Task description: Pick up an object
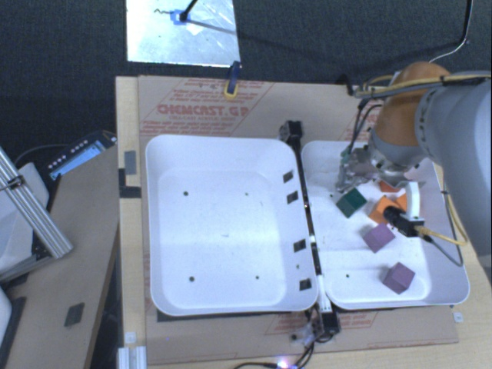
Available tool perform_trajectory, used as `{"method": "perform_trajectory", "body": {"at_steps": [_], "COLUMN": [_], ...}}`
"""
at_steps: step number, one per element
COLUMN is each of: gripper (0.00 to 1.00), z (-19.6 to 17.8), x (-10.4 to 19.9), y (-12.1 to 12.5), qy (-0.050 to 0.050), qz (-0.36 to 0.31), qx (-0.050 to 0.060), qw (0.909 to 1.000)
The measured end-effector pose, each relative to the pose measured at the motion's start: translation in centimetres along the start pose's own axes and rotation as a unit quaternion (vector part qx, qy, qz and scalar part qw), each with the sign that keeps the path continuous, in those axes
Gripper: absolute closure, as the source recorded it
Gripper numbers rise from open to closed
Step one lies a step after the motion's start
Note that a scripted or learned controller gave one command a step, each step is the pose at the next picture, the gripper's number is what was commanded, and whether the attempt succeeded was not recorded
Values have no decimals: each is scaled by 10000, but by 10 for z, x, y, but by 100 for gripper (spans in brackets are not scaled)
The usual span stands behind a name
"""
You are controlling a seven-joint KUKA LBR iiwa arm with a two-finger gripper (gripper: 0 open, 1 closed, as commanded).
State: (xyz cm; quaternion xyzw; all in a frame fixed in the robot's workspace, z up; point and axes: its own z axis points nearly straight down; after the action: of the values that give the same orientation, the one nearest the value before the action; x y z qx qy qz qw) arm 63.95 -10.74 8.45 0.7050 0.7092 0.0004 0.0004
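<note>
The gripper [350,177] is low in the right bin [438,290], at its far left part, just above the dark green block [352,202]. It is not possible to tell how the hand stands, because the wrist hides it from above, and nothing is clearly seen inside it.

The green block is the nearest candidate to pick. An orange block [382,207] lies just beside it on the right, partly under the arm. Two purple blocks are nearer to the camera: one [378,237] close to the orange block, the other [398,277] apart, near the front wall.

The risk is probably that the hand comes down on the edge of the green block and pushes it away instead of taking it. The orange block is so near that it could be knocked or caught together with it. The yellow cable [443,241] hanging by the wrist may also drag over the blocks.

The left bin [165,206] is white and shallow. Both bins rest on a cardboard sheet [200,108] on the bench, and the floor behind is dark carpet.
</note>
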Motion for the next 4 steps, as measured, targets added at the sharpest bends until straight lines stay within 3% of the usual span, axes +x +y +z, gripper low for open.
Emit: {"method": "perform_trajectory", "body": {"at_steps": [1, 2, 3, 4], "gripper": [100, 100, 100, 100], "z": [0, -107, -252, -156], "x": [21, 165, 199, 262], "y": [-18, -47, -50, -17], "qy": [2, 32, 24, 7], "qz": [-4, -52, -19, -18], "qx": [8, -52, -89, 29], "qw": [10000, 10000, 10000, 10000]}}
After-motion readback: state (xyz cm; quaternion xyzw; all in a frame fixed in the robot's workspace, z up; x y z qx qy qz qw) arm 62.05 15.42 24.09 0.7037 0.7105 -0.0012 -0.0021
